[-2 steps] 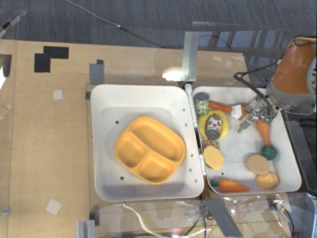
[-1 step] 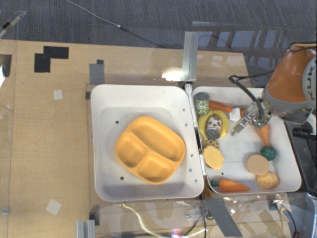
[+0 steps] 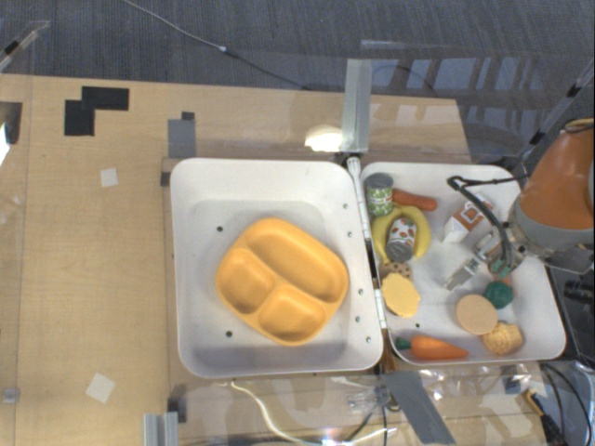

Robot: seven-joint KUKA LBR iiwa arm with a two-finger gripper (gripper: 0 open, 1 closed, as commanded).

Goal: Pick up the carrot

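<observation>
Two shallow white bins sit side by side on the wooden tabletop (image 3: 84, 277). Over in the left bin (image 3: 200, 193) lies a yellow divided plate (image 3: 282, 280), three compartments, tilted a bit against the bin's edges. The right bin (image 3: 548, 342) is crowded: a small green-labelled can (image 3: 378, 195) in the far left corner, a yellow banana (image 3: 416, 240) curled around a small tin (image 3: 401, 238), a cookie (image 3: 398, 270), a pale yellow disc (image 3: 402, 295), a small white and red carton (image 3: 464, 221), a tan round disc (image 3: 476, 313), a dark green lump (image 3: 499, 294) and a knobbly tan piece (image 3: 503, 338).

I can see two orange pieces in there. The carrot (image 3: 437, 347) lies flat along the near wall of the right bin, orange with a green stub at its left end, pointing right. Another orange piece (image 3: 413, 201) lies near the far wall beside the can.

From the right, the arm reaches in, and its end effector (image 3: 479, 266) hangs over the middle of the right bin, just left of the green lump; its fingers look slightly parted with nothing between them. The carrot lies nearer to me and a little left of it, apart from it.
</observation>
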